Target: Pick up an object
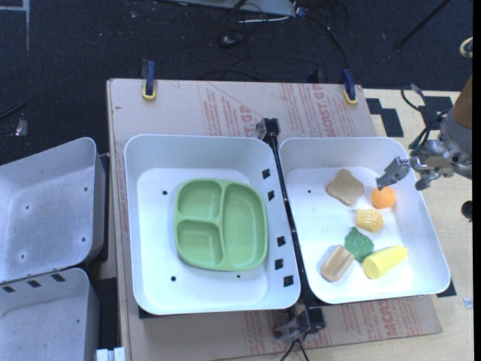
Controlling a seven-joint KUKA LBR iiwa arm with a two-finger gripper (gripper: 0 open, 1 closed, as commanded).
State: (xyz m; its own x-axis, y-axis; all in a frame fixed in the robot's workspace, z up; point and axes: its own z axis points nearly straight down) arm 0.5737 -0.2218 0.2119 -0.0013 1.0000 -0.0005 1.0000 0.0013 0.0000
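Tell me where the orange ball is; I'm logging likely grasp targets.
The orange ball sits in the right bin, near its upper right, between the tan bread slice and the corn piece, just below the end effector.

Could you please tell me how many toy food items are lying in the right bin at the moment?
5: a tan bread slice upper left, an orange ball beside it, corn mid-bin, green broccoli below, a yellow piece lower right. A sixth, tan piece lies lower left, so 6.

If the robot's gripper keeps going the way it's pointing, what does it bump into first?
Probably the orange ball. The gripper points down and left into the right bin, and the ball sits just below its tip. Its height is hard to judge from one view.
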